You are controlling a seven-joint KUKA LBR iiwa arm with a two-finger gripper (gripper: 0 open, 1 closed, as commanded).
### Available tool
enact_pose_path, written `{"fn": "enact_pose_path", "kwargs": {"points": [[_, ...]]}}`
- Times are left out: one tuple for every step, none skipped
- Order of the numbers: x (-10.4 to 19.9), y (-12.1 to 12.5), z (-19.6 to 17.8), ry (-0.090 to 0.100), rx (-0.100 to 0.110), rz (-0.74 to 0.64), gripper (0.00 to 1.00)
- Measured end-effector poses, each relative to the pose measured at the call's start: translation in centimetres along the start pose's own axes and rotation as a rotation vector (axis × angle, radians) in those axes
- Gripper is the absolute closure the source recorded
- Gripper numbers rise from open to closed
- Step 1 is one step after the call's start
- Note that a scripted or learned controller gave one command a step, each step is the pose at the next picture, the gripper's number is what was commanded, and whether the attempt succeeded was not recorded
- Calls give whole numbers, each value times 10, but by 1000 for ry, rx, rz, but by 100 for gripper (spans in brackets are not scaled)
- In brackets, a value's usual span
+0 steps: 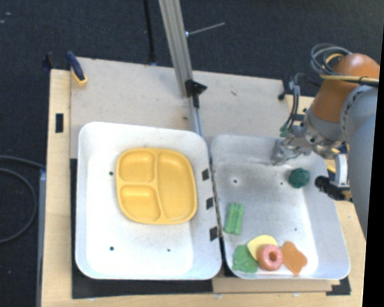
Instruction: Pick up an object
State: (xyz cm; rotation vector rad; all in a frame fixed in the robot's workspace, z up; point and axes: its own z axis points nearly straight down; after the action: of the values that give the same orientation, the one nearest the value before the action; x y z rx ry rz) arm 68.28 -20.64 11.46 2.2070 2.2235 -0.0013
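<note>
Gripper (286,152), finger state not discernible, poised at the far edge of the right bin (258,148), nearest candidate a dark green ball (299,178) just beside it: risk, I judge, of the ball rolling away off a descending finger.
</note>
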Motion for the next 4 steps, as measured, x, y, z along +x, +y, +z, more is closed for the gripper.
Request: {"fn": "enact_pose_path", "kwargs": {"points": [[0, 2, -45, 4, -1, 4, 100], [8, 1, -104, 5, -2, 3, 100], [3, 5, -150, 4, -1, 1, 100], [55, 2, -159, 6, 3, 1, 100]]}}
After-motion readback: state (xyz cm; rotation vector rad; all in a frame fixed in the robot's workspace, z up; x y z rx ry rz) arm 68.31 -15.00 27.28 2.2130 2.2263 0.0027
